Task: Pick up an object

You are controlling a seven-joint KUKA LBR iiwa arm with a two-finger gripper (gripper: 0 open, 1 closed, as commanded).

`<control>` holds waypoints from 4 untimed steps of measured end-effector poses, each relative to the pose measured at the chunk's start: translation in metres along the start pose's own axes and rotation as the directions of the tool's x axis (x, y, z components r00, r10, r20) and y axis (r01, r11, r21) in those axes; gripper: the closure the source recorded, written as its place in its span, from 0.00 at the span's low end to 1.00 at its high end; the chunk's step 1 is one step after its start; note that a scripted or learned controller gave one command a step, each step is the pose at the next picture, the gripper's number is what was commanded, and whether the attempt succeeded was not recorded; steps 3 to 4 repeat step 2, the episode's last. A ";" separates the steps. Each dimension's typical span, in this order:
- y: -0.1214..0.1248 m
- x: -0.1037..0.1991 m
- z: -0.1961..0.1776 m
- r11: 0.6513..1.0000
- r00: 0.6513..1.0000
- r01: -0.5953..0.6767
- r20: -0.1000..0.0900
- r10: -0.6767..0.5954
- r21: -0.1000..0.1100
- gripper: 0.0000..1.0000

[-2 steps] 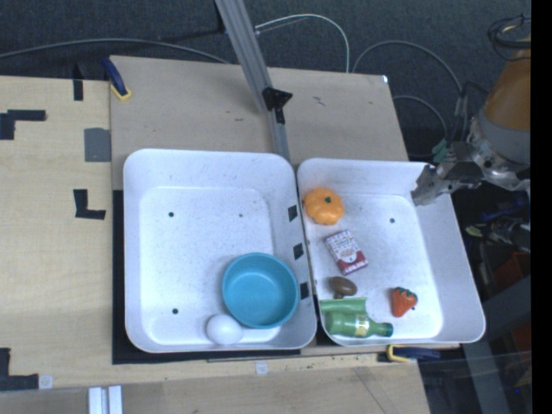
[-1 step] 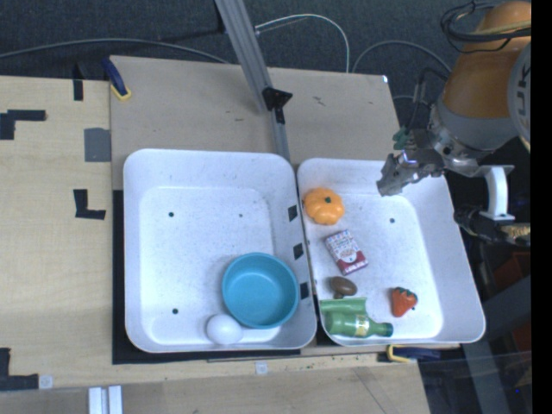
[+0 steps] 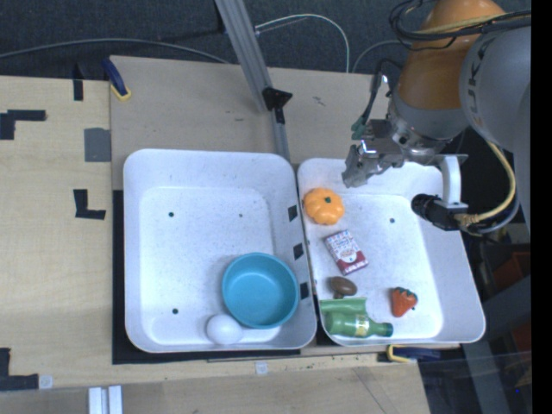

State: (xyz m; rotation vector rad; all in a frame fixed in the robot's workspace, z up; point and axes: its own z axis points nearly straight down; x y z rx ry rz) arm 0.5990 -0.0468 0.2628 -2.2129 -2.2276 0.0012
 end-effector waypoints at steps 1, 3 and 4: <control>0.020 0.053 -0.002 1.000 1.000 0.000 0.000 0.000 -0.002 1.00; 0.036 0.093 0.008 1.000 1.000 -0.002 0.000 0.002 0.000 1.00; 0.036 0.093 0.008 1.000 1.000 -0.002 0.000 0.002 0.000 1.00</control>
